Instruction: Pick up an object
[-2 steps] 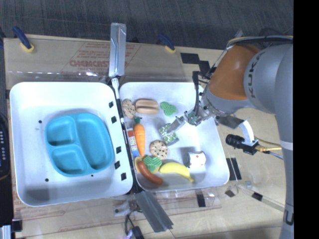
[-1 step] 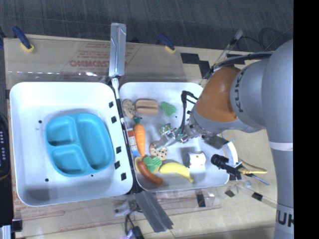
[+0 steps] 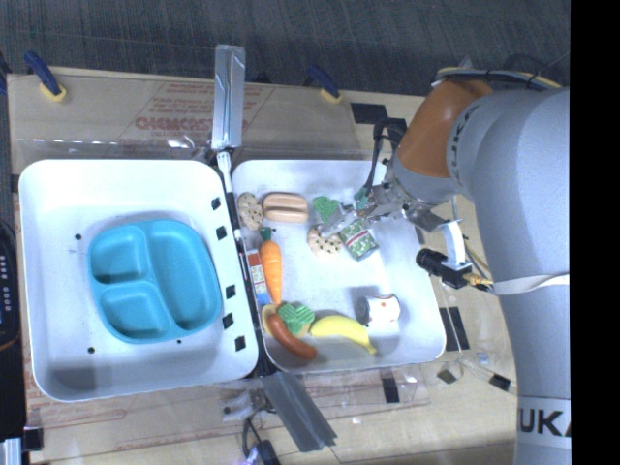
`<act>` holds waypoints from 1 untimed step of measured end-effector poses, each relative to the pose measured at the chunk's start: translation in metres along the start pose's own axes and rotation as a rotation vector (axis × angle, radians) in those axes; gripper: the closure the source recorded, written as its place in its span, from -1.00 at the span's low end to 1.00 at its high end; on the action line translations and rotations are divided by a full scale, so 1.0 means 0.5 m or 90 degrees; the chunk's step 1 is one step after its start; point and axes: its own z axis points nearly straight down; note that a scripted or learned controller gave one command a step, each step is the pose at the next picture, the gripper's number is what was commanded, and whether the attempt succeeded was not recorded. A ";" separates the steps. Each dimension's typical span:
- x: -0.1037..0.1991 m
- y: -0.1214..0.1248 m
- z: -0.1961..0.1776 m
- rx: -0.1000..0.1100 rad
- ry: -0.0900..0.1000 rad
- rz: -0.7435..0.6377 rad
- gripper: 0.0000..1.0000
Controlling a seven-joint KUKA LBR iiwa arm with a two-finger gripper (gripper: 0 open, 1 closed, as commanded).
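Over the right bin (image 3: 412, 177), the gripper (image 3: 371, 208) is lowered onto a green packet (image 3: 359, 243); finger state cannot be told, nothing seen lifted, pick judged unfinished.

Open floor is left in the right bin (image 3: 418, 329) at centre frame, ringed by the carrot (image 3: 271, 269), banana (image 3: 341, 329), cookie (image 3: 324, 240) and white box (image 3: 384, 310). The left bin (image 3: 48, 201) is largely taken up by a blue tray (image 3: 153, 279).
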 end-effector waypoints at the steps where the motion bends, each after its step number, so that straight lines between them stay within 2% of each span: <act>1: 0.002 0.006 -0.026 -0.003 -0.001 -0.004 1.00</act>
